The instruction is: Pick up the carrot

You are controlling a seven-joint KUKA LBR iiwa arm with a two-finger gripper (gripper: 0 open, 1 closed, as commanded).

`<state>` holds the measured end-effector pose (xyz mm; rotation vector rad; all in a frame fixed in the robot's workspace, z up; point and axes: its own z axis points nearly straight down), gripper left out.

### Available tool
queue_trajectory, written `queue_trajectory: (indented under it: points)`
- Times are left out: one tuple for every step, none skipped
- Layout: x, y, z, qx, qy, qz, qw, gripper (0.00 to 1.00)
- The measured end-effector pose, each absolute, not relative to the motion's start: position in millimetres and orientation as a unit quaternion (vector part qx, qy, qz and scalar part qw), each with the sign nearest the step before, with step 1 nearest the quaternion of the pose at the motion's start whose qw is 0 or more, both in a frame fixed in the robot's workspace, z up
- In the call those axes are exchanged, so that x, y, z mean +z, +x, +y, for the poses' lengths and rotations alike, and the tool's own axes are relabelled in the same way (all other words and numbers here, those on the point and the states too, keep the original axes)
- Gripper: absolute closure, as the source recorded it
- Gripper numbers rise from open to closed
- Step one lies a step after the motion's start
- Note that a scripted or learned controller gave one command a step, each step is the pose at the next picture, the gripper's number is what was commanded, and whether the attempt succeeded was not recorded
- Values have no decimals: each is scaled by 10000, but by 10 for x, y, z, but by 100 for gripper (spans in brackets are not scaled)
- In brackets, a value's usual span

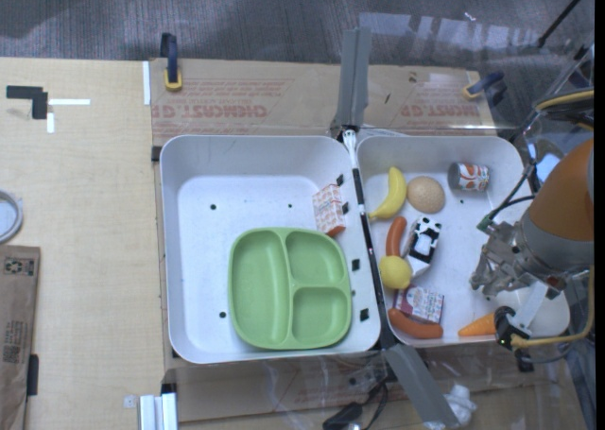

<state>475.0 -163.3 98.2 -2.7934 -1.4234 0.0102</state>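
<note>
In the right bin's [510, 149] front corner, the carrot [477, 327] lies roughly crosswise, tip pointing left, my gripper [493, 279] hovering just above it, its opening impossible to tell.

Two white bins sit side by side. The left bin [189, 230] holds a green divided plate [289, 288] and a small packet [328, 207]. In the right bin [454, 230], the carrot [477, 326] lies near the front right corner, with the gripper [498, 272] just above it, beside a banana [390, 194], lemon [395, 272] and can [469, 176].
</note>
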Motion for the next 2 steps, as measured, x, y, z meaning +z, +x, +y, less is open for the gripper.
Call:
queue_trajectory:
  points:
    - [906, 4763, -998, 25, -9596, -2814, 20, 100]
    - [1911, 5787, -794, 22, -9735, -2289, -1, 100]
